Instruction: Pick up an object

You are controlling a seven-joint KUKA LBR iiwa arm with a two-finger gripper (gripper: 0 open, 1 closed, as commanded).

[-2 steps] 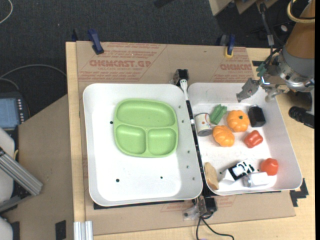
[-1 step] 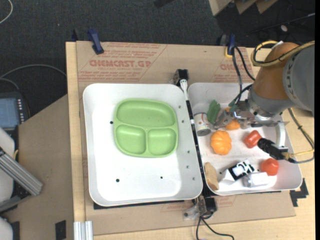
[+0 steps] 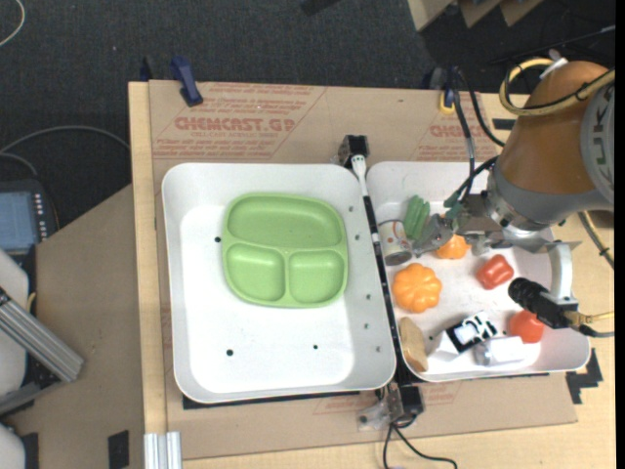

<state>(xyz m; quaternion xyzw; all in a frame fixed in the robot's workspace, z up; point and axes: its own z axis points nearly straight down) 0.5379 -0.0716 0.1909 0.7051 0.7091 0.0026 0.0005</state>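
Where pincer (image 3: 441,231) hovers, orange pumpkin (image 3: 417,287) lies below.

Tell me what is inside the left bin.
The left bin holds one green divided plate, lying flat with three compartments that hold nothing. A few small dark spots mark the bin floor. Whatever lies under the plate is covered.

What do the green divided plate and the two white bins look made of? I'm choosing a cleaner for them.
The green divided plate looks like moulded plastic with a matte finish: uniform colour, soft rounded compartment edges, no sharp glare. The left bin and right bin look like thin formed plastic, smooth and slightly glossy, with rounded corners and lips. Coated metal can't be excluded.
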